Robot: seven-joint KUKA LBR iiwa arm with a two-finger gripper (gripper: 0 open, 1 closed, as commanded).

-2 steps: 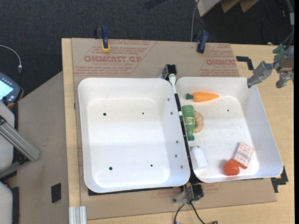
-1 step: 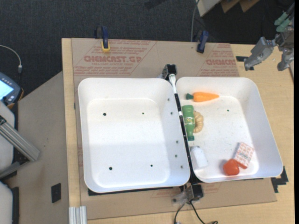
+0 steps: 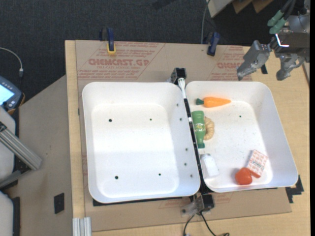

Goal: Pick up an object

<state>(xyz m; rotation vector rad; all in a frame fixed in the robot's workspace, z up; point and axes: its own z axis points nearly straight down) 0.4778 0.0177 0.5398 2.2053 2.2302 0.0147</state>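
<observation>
- Running along the near edge of the bench (image 3: pixel 147 215), a dark cable trails off from a black clamp (image 3: pixel 204 202) that sits where the two bins meet.
- A red ball-like object (image 3: pixel 244 176) lies in the near right corner of the right bin (image 3: pixel 275 132), touching a small pink-and-white packet (image 3: pixel 258 162) just beyond it.
- A white block (image 3: pixel 210 165) rests against the near part of that bin's left wall.
- Further along the same wall a green bottle (image 3: pixel 198 127) lies lengthwise, with a tan, curled piece (image 3: pixel 210 129) tucked against its right side.
- A toy carrot (image 3: pixel 214 102) lies crosswise near the far left corner of the right bin, green top toward the divider.
- The left bin (image 3: pixel 98 132) shows a bare white floor with four small dark dots.
- Both bins sit on a brown cardboard sheet (image 3: pixel 123 58) printed with red lettering, held at the far edge by a yellow-and-blue clamp (image 3: pixel 110 39) and a blue clamp (image 3: pixel 213 42).
- The gripper (image 3: pixel 268 63) hangs beyond the far right corner of the right bin, above the cardboard, its two grey fingers spread apart with nothing between them, well apart from every object.
- Dark carpet (image 3: pixel 59 14) surrounds the bench; a metal rail (image 3: pixel 19 146) and a device with a lit screen (image 3: pixel 7 95) stand at the left.
</observation>
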